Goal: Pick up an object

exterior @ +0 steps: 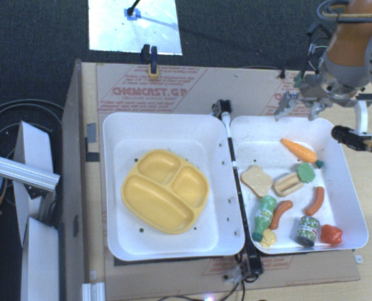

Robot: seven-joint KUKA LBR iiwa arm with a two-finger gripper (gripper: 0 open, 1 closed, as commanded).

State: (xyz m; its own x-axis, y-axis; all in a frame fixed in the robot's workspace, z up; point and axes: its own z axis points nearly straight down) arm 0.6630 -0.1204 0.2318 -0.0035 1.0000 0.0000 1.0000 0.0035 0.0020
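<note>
My gripper (pixel 300 108) hangs open above the far edge of the right bin (pixel 355 187), its two fingers spread apart with nothing between them. Below it in that bin lie an orange carrot (pixel 298 149), a slice of bread (pixel 257 180), a bun sandwich (pixel 287 184), a green broccoli piece (pixel 307 173), two sausages (pixel 315 200) (pixel 281 212), a green bottle (pixel 263 214), a small green can (pixel 307 230) and a red pepper (pixel 330 234). The carrot lies nearest the gripper, a little nearer the camera.
The left bin (pixel 120 168) holds a yellow divided plate (pixel 165 190). A black divider clip (pixel 222 108) sits where the bins meet. A cardboard sheet (pixel 173 86) lies under both bins. Grey metal parts (pixel 23 174) stand at the left.
</note>
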